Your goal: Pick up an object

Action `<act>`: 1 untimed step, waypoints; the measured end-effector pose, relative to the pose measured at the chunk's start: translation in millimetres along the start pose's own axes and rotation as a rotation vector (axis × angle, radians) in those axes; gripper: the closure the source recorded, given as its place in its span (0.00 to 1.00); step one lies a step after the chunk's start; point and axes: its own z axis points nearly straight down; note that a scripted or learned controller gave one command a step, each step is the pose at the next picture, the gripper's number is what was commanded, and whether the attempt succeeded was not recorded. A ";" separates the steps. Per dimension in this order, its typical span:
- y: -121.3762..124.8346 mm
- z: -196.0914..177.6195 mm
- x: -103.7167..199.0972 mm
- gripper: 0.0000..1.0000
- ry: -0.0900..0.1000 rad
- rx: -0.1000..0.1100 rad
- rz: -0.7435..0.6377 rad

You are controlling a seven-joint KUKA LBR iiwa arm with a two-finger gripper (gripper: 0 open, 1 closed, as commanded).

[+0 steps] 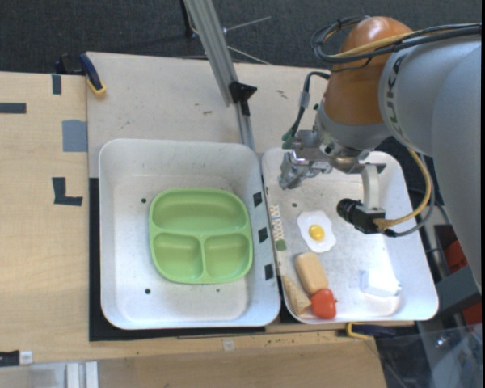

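The right bin [412, 297] holds a fried egg [316, 232] near its middle, a tan bread roll [311, 272] below it, and a red tomato [324, 303] at the front edge. A whitish object [381, 282] lies at the front right. My gripper [292, 170] hangs over the back left part of this bin, above and left of the egg. Nothing shows between its fingers.
The left bin [117, 217] holds a green divided plate [200, 234]. A black cable connector [361, 215] hangs from the wrist just right of the egg. A metal pole [218, 51] slants over the back, and a divider wall [271, 233] separates the bins.
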 end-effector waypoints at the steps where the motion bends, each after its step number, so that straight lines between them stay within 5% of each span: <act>1: -12.2 -11.1 51.8 1.00 0.001 -0.002 -0.001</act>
